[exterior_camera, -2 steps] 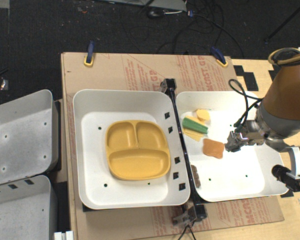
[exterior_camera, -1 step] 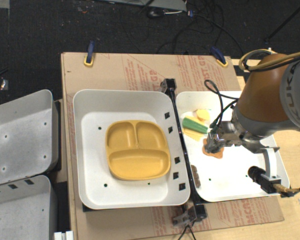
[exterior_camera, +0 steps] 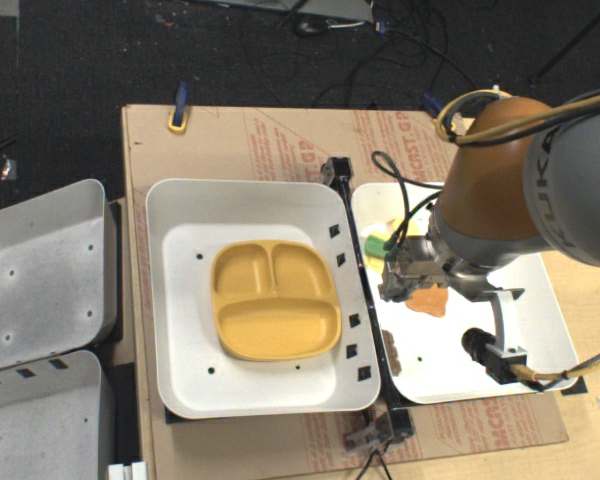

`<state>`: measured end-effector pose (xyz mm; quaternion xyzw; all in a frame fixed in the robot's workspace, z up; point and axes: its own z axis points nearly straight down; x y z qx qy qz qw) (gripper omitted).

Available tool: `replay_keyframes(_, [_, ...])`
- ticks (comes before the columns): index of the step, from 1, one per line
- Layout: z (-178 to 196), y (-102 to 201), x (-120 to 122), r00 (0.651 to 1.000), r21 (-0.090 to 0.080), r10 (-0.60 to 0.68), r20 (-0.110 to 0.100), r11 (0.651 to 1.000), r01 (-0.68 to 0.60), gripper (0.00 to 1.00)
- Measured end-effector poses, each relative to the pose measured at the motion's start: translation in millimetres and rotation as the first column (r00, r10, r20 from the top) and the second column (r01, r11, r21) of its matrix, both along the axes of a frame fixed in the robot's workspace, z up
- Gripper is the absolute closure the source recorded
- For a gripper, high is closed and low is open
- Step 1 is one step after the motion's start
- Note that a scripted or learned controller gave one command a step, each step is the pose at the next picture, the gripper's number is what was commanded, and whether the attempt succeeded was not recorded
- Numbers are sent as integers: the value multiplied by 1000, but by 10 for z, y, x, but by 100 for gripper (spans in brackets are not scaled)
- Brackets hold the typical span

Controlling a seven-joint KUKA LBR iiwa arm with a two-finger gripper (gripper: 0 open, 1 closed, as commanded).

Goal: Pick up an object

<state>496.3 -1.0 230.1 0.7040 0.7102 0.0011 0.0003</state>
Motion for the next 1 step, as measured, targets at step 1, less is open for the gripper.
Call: replay_keyframes(1, [100, 558, 32, 1000, 0, -1, -1, 1000, 1, 100])
